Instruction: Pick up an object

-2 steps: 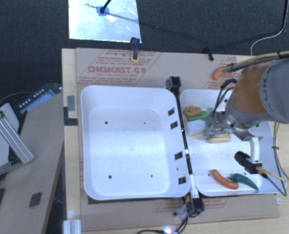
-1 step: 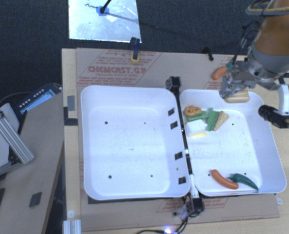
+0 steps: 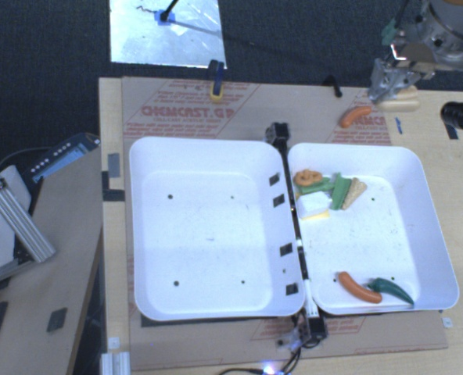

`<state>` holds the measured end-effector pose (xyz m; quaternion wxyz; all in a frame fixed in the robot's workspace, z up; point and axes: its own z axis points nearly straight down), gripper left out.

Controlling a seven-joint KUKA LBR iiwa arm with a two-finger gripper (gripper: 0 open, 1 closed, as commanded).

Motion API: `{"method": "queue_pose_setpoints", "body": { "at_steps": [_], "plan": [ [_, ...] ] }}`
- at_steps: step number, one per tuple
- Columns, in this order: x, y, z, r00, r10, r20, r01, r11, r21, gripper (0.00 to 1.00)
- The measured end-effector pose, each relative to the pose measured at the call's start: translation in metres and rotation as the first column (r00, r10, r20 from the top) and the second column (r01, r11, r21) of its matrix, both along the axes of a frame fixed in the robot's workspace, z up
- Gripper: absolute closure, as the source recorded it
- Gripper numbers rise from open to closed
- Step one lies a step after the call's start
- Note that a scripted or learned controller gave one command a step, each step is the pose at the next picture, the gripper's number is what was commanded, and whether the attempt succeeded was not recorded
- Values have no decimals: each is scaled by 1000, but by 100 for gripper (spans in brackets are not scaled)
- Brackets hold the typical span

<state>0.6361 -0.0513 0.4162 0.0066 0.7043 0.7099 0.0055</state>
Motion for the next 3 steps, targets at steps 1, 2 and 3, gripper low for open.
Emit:
{"method": "queue_pose_setpoints", "body": {
  "at_steps": [1, 2, 3],
  "plan": [
    [-21, 2, 39, 1000, -2, -10, 2, 1000, 2, 100],
    [-36, -13, 71, 1000, -7, -12, 7, 1000, 1, 100],
    [-16, -120, 44, 1000, -16, -17, 16, 1000, -3, 100]
  ]
}}
